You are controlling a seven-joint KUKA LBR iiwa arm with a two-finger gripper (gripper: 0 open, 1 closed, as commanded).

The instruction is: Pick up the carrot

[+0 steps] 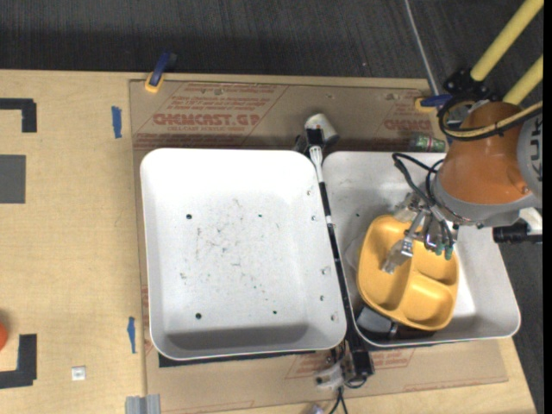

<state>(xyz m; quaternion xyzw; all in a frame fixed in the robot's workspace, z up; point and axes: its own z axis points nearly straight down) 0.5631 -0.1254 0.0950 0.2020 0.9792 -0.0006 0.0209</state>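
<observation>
The table [69, 231] carries two white bins. The left bin [233, 158] lies apart from the action, while the arm [483, 166] hangs over the right bin [362, 179], above a yellow moulded dish [414, 296]. Where the carrot lies cannot be told; it is probably hidden under the wrist or the dish. A good grasp would need the jaws centred on the carrot, clear of the dish wall. The jaws sit against the dish's upper part, but whether they are open or closed cannot be told.

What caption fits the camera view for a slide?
Arm's end effector lowered over a yellow object in the right bin; left bin alongside.
</observation>
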